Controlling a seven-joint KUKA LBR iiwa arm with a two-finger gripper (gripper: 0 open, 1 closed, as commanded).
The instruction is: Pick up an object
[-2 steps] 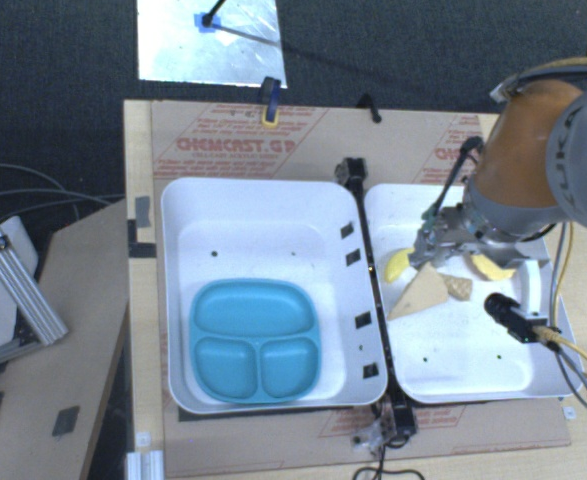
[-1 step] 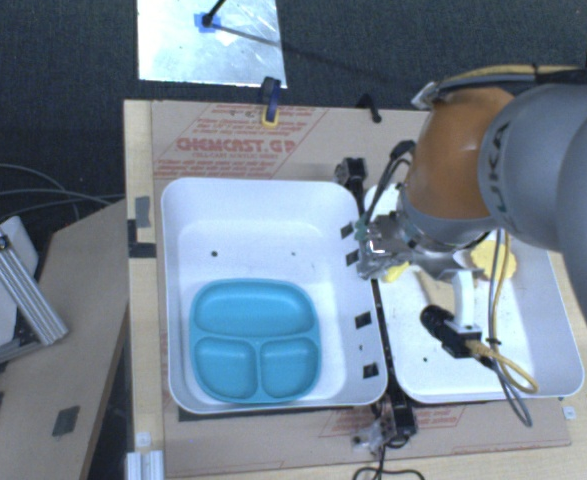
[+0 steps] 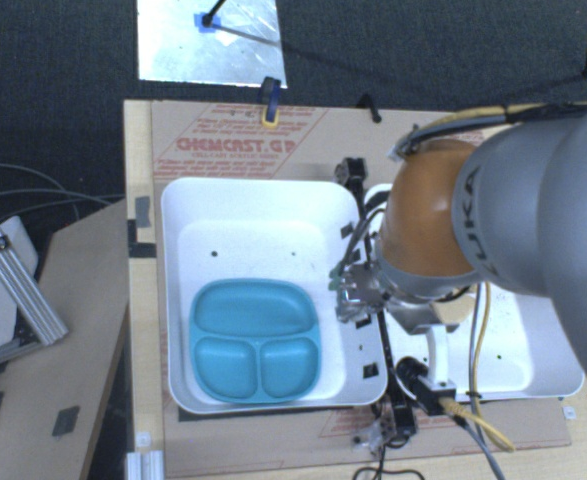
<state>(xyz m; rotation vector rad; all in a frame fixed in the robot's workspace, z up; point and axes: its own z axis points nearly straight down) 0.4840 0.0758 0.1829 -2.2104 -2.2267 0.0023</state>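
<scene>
Currently the blue divided tray (image 3: 256,341) lies flat in the left bin (image 3: 188,218), lower-left of centre. The arm (image 3: 473,218) hovers at centre-right — claw state cannot be determined. Approach vertically; grip a raised rim — not the flat floor.

Two white bins (image 3: 263,203), one blue divided plate (image 3: 256,340)

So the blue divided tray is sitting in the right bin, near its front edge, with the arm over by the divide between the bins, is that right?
Not quite: the camera view shows the blue divided tray in the left bin, not the right one. The rest holds: it lies near the front edge, and the arm hangs over the divide between the bins.
</scene>
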